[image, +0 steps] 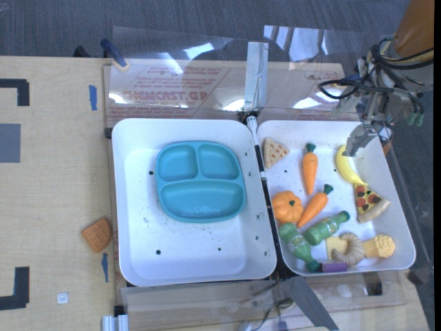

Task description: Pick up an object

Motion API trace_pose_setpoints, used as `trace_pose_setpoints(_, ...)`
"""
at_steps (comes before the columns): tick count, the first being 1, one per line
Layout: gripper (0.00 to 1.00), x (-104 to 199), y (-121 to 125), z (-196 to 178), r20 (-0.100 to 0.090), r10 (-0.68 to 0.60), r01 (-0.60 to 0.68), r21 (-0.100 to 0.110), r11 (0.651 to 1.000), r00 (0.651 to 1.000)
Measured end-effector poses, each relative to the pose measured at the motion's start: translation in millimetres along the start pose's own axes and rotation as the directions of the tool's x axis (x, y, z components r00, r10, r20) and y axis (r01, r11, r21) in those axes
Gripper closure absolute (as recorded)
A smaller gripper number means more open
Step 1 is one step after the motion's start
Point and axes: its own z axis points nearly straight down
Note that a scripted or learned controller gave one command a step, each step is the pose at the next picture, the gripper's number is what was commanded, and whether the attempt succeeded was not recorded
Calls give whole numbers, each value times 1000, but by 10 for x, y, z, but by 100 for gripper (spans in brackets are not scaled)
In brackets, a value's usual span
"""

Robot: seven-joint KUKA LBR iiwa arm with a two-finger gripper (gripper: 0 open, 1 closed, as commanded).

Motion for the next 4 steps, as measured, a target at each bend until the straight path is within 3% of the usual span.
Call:
trace_pose_setpoints(1,0,34,102,1568,-14,95,-95,-3,995,995)
trace_pose_setpoints(2,0,491,76,1914,6,113,-113,0,994,994)
trace_pose_setpoints(3,0,1089,-2,1904,5,143,-143,0,990,990)
trace_pose_setpoints(4,0,1280,-261,1903,7,118,-118,0,993,993)
